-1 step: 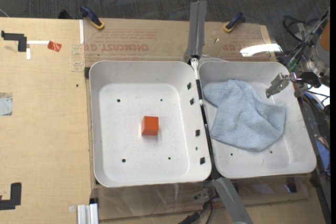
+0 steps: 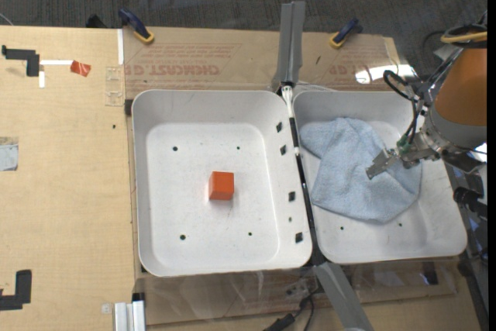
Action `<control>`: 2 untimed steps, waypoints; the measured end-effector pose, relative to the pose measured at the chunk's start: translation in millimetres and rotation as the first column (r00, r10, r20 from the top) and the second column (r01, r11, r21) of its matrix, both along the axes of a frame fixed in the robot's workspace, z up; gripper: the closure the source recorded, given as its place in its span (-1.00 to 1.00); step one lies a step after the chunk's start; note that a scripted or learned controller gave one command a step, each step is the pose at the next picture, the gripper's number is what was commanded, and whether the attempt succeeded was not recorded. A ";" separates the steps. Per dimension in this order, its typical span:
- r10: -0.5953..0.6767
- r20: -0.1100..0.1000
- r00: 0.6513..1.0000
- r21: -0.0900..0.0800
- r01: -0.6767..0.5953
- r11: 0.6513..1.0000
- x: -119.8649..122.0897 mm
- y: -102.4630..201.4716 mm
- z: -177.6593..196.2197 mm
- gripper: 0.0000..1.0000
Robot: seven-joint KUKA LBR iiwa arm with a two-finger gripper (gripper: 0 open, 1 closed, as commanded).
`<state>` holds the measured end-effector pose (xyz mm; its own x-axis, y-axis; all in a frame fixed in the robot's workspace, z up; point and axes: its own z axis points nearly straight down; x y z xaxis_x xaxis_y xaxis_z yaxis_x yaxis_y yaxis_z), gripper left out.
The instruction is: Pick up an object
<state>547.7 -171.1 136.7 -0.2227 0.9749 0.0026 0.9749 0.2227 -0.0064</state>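
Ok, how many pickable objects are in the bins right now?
2: an orange block in the left bin, and a blue cloth in the right bin. The cloth could hide something.

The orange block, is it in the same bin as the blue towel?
No, the orange block lies alone in the left bin, while the blue towel lies in the right bin.

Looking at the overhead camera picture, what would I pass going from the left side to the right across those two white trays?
Left white bin → orange block → divider between the bins → right white bin → light blue cloth → gripper over the cloth's right part → the arm's orange band.
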 end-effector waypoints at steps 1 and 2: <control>0.077 0.006 0.997 -0.002 -0.077 0.997 28.1 -1.4 -46.0 -1.00; 0.078 0.006 0.997 -0.002 -0.078 0.997 28.1 -1.5 -46.0 -1.00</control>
<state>575.8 -172.6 90.6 -0.2978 0.9546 -0.0007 0.9546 0.2978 -0.0006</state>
